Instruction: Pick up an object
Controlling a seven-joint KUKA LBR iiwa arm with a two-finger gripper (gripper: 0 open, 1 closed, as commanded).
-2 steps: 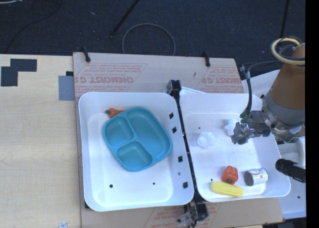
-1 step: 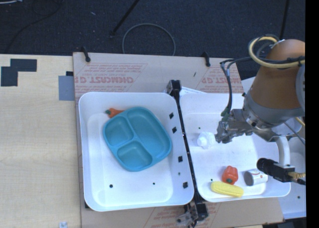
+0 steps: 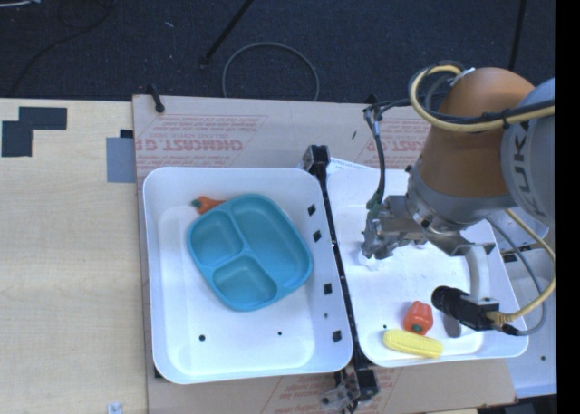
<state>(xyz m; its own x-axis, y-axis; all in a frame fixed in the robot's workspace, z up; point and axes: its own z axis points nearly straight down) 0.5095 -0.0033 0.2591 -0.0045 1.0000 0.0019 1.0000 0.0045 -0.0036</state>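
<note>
gripper (image 3: 376,245) hanging low over the right bin (image 3: 399,312), toward its far left part, whether open or closed cannot be told | red pepper (image 3: 418,317) lying near that bin's front edge, corn cob (image 3: 413,343) just in front of it | blue divided plate (image 3: 248,251) sitting in the left bin (image 3: 181,331), orange piece (image 3: 207,204) peeking from behind it

The scene is viewed by one fixed camera from above at a slant, at middling distance, so that both white bins (image 3: 163,222) are taken in at the frame's centre, dark floor (image 3: 181,23) is seen along the top, and the arm (image 3: 471,140) enters from the right.
</note>
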